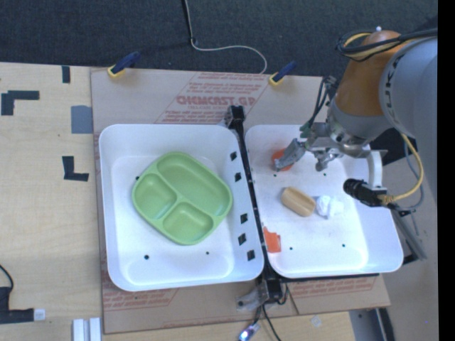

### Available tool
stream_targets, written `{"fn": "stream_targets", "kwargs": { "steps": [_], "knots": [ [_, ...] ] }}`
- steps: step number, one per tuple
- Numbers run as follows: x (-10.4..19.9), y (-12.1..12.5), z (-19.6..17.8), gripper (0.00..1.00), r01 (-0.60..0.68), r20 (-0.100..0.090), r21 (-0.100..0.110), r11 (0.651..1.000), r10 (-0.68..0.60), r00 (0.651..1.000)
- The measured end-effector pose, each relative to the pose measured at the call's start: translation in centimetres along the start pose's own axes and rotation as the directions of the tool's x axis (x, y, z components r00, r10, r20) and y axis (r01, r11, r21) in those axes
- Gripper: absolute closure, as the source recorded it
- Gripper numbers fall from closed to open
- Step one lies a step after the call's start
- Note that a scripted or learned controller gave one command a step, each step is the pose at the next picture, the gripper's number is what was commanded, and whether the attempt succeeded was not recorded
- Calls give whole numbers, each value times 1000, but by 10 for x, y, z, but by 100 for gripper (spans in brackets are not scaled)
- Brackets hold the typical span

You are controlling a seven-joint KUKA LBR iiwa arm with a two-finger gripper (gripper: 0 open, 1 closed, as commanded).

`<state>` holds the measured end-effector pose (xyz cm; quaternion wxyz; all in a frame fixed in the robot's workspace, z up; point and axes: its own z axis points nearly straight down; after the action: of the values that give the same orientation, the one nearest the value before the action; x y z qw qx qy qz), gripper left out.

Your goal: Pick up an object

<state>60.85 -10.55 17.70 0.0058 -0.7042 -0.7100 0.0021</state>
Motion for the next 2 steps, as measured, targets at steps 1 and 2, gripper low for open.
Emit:
{"fn": "stream_targets", "kwargs": {
  "steps": [1,2],
  "knots": [
    [-18,-95,12,0,-12,3,0,1000,12,1000],
    [4,-35,97,0,-4,5,-9,1000,4,1000]
  ]
}}
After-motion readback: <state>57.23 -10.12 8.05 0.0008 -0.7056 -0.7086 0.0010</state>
